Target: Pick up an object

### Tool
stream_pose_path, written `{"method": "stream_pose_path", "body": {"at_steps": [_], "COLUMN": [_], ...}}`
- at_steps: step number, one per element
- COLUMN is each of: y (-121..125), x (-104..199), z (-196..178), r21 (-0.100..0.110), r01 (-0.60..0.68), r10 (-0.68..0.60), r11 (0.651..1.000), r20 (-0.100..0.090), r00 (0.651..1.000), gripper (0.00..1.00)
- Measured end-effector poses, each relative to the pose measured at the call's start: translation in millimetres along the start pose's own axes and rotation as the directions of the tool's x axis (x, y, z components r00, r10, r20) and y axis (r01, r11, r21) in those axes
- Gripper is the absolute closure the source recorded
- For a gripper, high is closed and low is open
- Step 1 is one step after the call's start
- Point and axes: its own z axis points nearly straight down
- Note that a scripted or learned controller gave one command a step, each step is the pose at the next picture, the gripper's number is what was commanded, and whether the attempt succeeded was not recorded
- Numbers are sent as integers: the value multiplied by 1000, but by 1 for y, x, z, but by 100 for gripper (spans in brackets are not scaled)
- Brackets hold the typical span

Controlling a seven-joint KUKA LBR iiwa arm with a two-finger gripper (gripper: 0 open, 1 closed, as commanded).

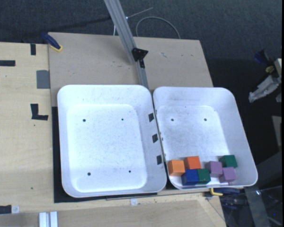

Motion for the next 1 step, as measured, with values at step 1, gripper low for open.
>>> {"method": "stream_pose_path", "body": {"at_steps": [1], "y": [-22], "x": [56], "z": [79], "r21": [17], "r01": [5], "r10": [-5], "r11": [1000], "r20": [-8], "r00": [1000], "gripper": [0]}}
